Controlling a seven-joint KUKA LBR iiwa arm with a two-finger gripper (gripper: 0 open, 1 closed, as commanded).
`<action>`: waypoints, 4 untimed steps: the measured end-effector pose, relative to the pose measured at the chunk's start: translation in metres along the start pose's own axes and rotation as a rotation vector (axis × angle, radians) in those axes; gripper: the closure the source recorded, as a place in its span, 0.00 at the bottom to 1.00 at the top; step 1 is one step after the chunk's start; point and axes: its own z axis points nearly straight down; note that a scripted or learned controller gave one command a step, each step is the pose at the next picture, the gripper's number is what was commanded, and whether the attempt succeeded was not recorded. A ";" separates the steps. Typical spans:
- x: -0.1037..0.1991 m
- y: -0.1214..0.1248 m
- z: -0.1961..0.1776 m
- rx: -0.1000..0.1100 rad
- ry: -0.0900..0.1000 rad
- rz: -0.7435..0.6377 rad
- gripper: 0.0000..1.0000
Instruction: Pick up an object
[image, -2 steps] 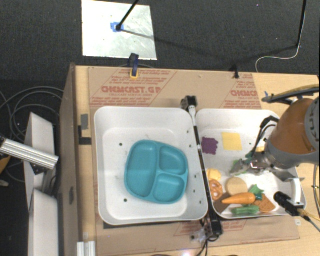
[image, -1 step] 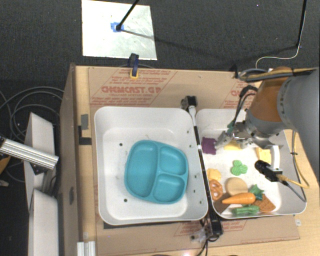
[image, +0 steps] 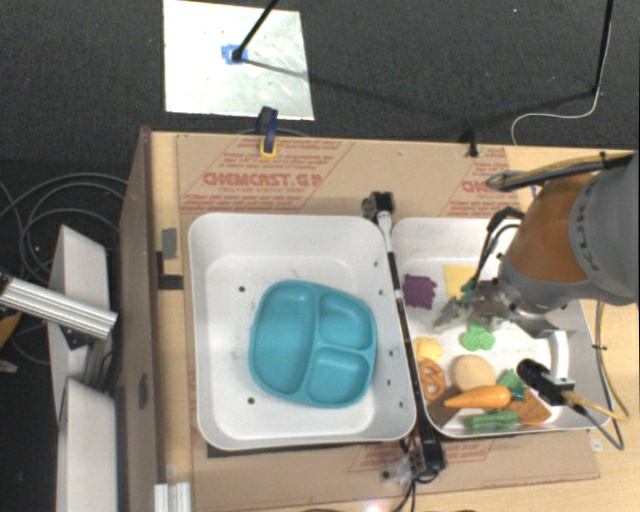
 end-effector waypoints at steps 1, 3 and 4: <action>-0.029 0.100 -0.003 -0.015 -0.005 -0.006 0.00; 0.001 -0.028 0.001 0.000 0.001 -0.005 0.00; 0.028 0.061 -0.002 -0.013 -0.002 -0.009 0.00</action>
